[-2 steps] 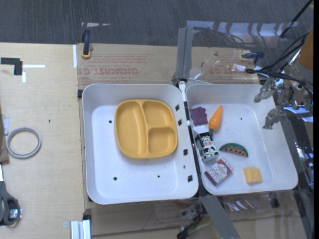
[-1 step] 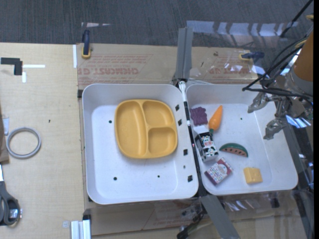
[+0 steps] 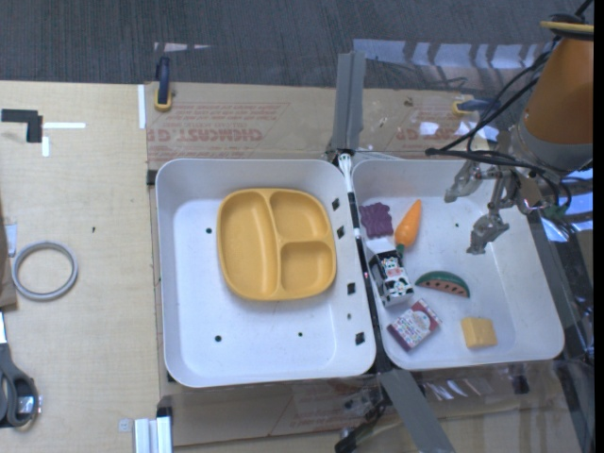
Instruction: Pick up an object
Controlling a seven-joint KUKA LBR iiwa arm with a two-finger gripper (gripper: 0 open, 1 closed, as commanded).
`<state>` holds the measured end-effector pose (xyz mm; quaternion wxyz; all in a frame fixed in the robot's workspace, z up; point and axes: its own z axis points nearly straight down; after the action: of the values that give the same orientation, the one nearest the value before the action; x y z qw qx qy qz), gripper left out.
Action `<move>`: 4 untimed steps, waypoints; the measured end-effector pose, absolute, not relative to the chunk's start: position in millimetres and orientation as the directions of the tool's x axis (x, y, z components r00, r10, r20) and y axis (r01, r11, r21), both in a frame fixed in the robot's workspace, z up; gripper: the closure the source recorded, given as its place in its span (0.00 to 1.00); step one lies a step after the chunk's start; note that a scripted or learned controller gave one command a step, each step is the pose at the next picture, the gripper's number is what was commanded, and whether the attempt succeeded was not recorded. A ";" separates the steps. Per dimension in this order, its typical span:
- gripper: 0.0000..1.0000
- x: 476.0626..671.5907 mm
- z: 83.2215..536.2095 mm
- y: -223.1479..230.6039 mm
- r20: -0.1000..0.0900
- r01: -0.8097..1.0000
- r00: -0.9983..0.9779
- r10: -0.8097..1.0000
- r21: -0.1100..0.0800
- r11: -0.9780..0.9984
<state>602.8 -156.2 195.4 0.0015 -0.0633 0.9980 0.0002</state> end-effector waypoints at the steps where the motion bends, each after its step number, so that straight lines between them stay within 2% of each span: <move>1: 0.00 644.1 116.0 -137.9 -0.004 0.319 -0.948 0.319 0.000 0.948; 2: 0.00 643.3 92.7 -107.8 -0.003 0.635 -0.772 0.635 0.000 0.772; 3: 1.00 643.9 102.6 -107.3 -0.005 0.633 -0.775 0.633 -0.001 0.775; 4: 1.00 632.4 192.3 -45.2 -0.003 0.798 -0.603 0.798 0.001 0.603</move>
<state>632.4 -45.2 192.3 0.0014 0.4457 0.8952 -0.0003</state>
